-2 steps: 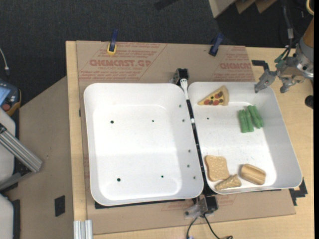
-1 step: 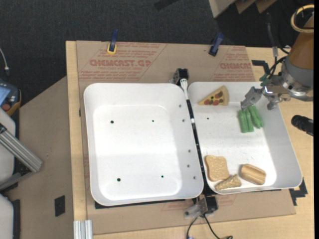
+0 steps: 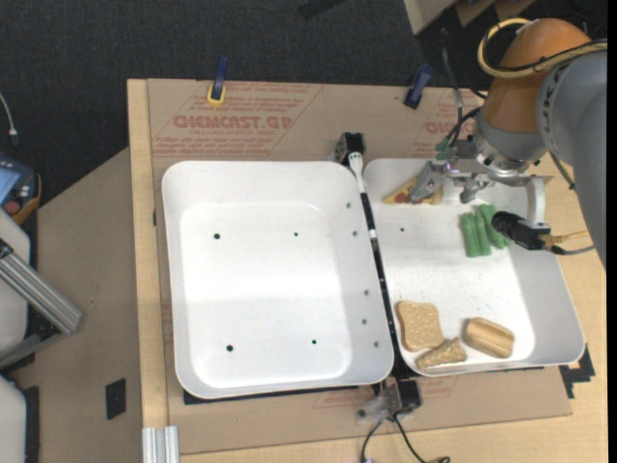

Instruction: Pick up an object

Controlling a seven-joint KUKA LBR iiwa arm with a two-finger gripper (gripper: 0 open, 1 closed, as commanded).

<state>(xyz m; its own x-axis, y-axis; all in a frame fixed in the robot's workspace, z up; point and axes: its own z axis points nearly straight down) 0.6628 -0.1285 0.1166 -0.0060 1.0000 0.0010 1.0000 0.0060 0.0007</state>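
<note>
Toy food in the right bin is what the task offers, and the nearest piece is a small yellow-and-red item lying near that bin's far left corner. The gripper sits low just beside it, its tip touching or almost touching the piece; whether its fingers are spread or closed on anything cannot be told from this angle. I judge this to be the reach-and-grasp step, with nothing yet lifted. The next move calls for a firm close around the small item, then a straight rise clear of the bin wall, which stands close behind it. A green vegetable lies just to the right, under the arm's wrist. A slice of toast, a cracker wedge and a bread roll sit well apart at the near edge. The left bin rests alongside on the tabletop.
</note>
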